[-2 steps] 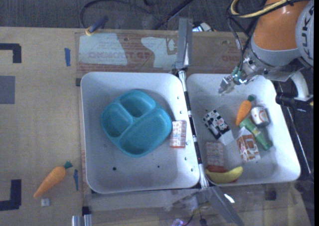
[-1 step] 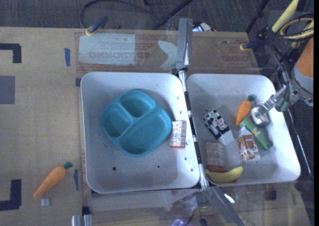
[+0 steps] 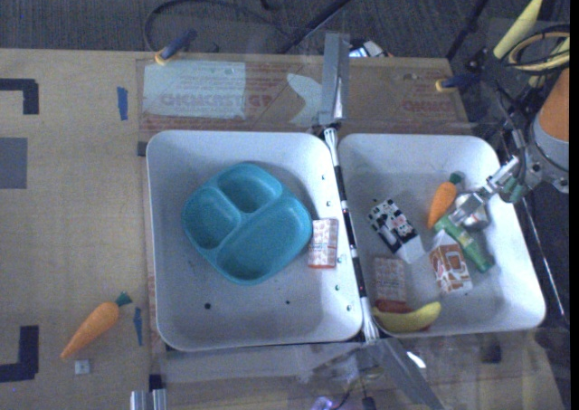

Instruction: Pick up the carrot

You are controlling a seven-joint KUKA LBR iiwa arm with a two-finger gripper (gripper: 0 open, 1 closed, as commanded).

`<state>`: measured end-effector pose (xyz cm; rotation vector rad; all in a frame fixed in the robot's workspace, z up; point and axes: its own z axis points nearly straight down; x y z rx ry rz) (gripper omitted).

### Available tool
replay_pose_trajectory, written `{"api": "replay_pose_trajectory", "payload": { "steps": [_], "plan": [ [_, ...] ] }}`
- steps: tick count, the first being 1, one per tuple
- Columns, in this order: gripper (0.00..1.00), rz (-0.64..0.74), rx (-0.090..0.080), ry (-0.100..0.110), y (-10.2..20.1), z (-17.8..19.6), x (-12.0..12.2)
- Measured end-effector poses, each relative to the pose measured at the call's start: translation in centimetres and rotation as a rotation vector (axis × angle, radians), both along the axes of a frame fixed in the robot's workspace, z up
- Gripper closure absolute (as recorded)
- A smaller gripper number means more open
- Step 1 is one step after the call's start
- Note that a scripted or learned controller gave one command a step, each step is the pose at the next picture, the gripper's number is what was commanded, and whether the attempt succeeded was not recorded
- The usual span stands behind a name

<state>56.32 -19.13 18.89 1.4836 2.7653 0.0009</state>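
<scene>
Gripper [image 3: 472, 209], finger state unreadable, sits at 3 o'clock of the carrot [image 3: 441, 201]; crowding green bottle [image 3: 469, 247] risks a mis-grab.

Arm enters from the right edge, orange band [image 3: 555, 108] visible at the upper right above the grey wrist [image 3: 549, 157]. Wrist angled down and to the left, with the gripper [image 3: 470, 210] at its low left end, over the right part of the scene. Finger state not resolvable at this resolution.
</scene>
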Motion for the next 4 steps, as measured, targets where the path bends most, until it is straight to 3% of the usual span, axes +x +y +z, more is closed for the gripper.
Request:
{"api": "replay_pose_trajectory", "payload": {
  "steps": [1, 2, 3, 4],
  "plan": [
    [0.0, 0.0, -0.003, -0.015, 3.7, -8.0, 2.5],
    [0.0, -0.159, 0.0, -0.003, 6.2, -10.3, 6.5],
    [1.0, -0.155, -0.001, -0.009, 6.3, -9.1, 6.7],
    [1.0, -0.279, 0.0, 0.0, -1.9, -10.2, 10.4]
  ]
}}
